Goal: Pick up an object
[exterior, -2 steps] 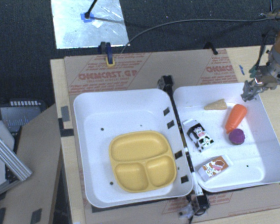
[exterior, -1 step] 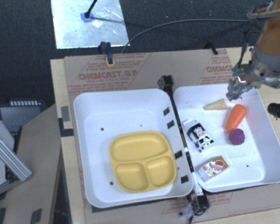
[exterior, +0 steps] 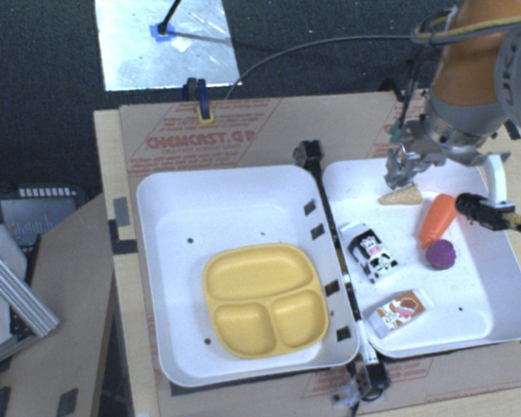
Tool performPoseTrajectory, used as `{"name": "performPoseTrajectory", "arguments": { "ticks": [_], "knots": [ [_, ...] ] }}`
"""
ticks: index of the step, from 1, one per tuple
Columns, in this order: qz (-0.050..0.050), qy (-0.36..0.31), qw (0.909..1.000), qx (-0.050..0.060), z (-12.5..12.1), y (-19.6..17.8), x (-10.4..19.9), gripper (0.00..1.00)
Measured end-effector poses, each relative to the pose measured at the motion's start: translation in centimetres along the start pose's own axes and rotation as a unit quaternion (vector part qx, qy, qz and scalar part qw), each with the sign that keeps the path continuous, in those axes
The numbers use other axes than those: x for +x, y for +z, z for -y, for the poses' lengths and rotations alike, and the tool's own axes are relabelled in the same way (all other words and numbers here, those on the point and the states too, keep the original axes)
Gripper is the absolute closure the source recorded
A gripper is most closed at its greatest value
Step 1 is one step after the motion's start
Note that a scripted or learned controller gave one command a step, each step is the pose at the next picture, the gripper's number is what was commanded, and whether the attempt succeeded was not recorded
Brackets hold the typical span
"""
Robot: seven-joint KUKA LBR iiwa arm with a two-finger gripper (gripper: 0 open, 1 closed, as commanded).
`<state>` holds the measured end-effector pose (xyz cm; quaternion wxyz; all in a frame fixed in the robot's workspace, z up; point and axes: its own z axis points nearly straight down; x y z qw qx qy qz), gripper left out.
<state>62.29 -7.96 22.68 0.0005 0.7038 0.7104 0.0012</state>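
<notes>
White bin (exterior: 494, 317): carrot (exterior: 436, 217) beside claw (exterior: 400, 176)

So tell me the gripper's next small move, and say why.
Probably a short drop straight down. The gripper sits at the back of the right bin, just above the tan wedge, and nothing shows between its fingers. The carrot and purple ball lie farther off, so the wedge looks like the nearest pick.

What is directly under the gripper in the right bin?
The gripper hangs over the right bin, and a tan wedge-shaped piece lies just beneath it. The wedge's upper edge and any contact are hidden.
</notes>
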Motion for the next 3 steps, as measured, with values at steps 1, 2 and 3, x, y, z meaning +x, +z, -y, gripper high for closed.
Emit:
{"name": "performPoseTrajectory", "arguments": {
  "ticks": [1, 2, 3],
  "knots": [
    [-0.001, -0.001, 1.0, 0.0, -0.7, -0.9, 5.9, 1.0],
    [0.0, 0.0, 1.0, 0.0, -0.2, -1.4, 11.5, 1.0],
    [-0.001, 0.0, 1.0, 0.001, -0.6, 0.4, 17.2, 1.0]
  ]
}}
